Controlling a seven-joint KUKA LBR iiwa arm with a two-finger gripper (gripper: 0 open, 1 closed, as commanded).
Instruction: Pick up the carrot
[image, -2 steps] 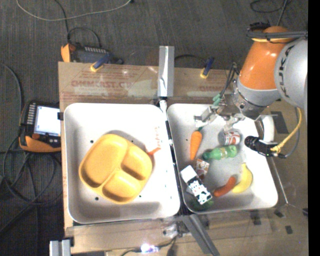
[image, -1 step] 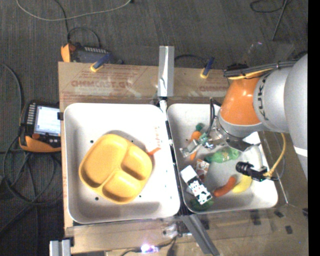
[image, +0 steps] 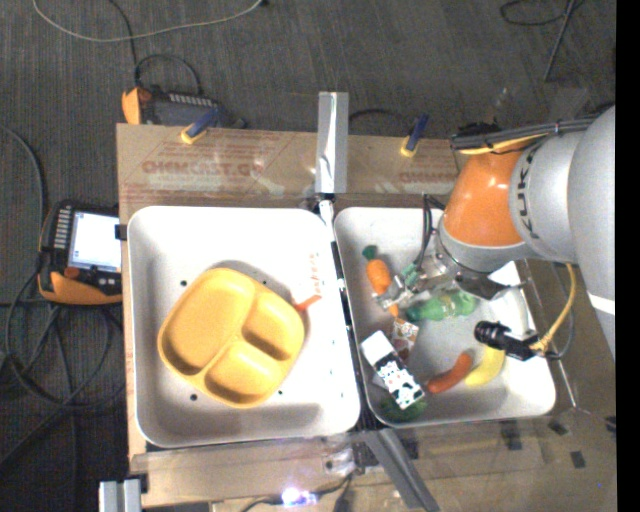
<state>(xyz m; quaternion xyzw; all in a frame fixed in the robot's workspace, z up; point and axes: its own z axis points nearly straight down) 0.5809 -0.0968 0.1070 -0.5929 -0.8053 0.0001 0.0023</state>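
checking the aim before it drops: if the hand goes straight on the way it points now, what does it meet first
Probably the carrot: the hand points down and left into the right bin, with the carrot just beyond its tip. Depth is unclear, so it could touch the bin floor first.

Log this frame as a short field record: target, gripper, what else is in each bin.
target: carrot, lying in the right bin, upper left part
gripper: gripper low over the right bin, just right of the carrot; nothing seen held
right bin, other items: banana, red sausage-shaped toy, green toy, white carton
left bin: yellow divided plate
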